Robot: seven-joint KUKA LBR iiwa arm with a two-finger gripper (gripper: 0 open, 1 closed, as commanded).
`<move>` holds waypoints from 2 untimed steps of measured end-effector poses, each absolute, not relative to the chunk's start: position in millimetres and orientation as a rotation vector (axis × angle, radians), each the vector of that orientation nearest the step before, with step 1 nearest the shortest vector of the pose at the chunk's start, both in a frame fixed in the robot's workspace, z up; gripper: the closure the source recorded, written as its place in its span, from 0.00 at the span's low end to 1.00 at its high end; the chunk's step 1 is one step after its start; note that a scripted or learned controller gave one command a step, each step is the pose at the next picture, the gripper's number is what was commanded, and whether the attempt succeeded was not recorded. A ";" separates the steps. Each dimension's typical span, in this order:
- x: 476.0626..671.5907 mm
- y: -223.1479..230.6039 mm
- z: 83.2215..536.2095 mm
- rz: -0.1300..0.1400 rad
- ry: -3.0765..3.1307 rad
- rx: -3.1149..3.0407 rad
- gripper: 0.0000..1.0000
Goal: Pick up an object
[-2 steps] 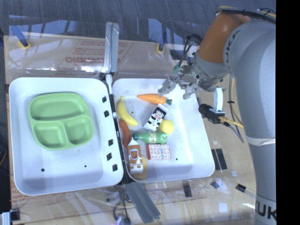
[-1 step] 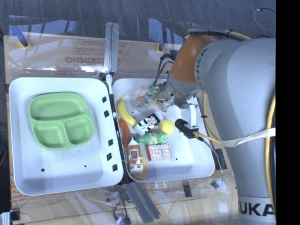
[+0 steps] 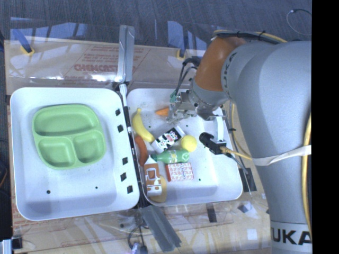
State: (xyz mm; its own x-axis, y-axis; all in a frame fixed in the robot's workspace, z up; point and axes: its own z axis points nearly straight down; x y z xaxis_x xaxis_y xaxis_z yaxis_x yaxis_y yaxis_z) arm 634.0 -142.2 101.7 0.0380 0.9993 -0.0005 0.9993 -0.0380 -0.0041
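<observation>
- Over the right bin (image 3: 228, 187), far half: jaws (image 3: 183, 109) low, just above the bin floor; released or clenched, cannot tell, wrist hardware hides them.
- Small orange piece (image 3: 162, 111) just beside the jaws on the side toward the left bin (image 3: 21, 194); contact unclear.
- Nearer the camera than the jaws: banana (image 3: 140, 126), patterned card-like item (image 3: 169, 138), lemon (image 3: 188, 143), green bottle (image 3: 170, 156), red packet (image 3: 180, 171), brown box (image 3: 152, 181), all resting on the floor.
- Green divided tray (image 3: 66, 135) well away, in the left bin.
- Judgement: reach done; grasp unconfirmed, lift not yet done.
</observation>
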 end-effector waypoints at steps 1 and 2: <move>634.0 -142.2 101.7 0.005 -2.177 -2.261 0.00; 634.6 -141.4 111.8 0.005 -2.180 -2.259 1.00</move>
State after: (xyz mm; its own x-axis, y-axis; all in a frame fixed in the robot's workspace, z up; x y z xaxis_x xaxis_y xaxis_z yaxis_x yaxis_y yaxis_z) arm 634.6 -141.4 111.8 0.0357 0.9994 -0.0005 0.9994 -0.0357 -0.0041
